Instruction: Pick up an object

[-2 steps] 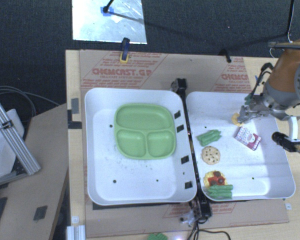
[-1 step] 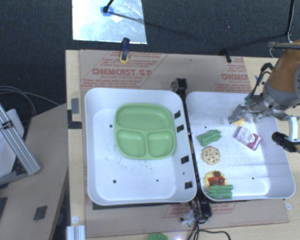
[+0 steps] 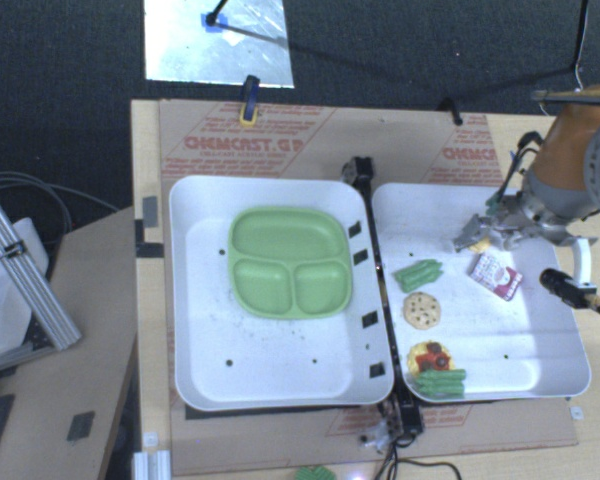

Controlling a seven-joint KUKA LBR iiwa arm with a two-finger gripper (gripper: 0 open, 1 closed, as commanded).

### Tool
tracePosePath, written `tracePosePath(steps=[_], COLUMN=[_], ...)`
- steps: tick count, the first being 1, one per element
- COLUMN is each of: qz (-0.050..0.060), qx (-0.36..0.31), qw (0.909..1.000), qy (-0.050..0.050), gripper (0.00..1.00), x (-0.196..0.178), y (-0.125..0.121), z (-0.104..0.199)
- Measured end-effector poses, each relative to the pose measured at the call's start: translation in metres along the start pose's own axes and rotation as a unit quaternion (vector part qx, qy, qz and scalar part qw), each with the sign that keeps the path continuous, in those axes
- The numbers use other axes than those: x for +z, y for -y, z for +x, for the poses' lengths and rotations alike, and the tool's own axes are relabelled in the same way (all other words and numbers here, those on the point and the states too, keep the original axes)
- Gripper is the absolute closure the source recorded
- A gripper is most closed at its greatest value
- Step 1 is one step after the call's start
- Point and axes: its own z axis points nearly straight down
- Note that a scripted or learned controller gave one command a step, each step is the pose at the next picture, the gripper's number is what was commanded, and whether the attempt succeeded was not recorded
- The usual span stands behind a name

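Right bin, contents. A small red-and-white packet lies flat on the bin floor at centre right of the frame, its long axis running from upper left to lower right. To its left lies a green bean-like piece, long axis nearly horizontal, rising slightly toward the right. Just below that sits a round tan cookie with dark specks. Lower still, near the bin's bottom left corner, a yellow item with a red centre touches a green pod-like piece that lies roughly horizontal.

Left bin, contents. A light green divided plate with one large compartment above and two smaller ones below rests on the floor in the upper middle of this bin.

Both white bins stand side by side on a brown worktop printed with red lettering.

Arm. The grey arm with its orange band enters at the upper right of the frame and reaches down into the right bin. The jaws hang just above and to the left of the packet, close to the bin floor. How far open they are cannot be told, nor whether they touch anything.
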Motion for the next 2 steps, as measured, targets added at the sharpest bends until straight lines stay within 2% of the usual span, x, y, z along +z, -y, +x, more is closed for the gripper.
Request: tracePosePath(steps=[1,2], qz=[-0.002,-0.002], qx=[-0.001,-0.001], qw=[1.0,1.0], qy=[0.0,0.0], gripper=[1.0,0.0], x=[-0.0119,-0.0117], y=[-0.0013,-0.0012], z=[-0.0001,-0.0001])
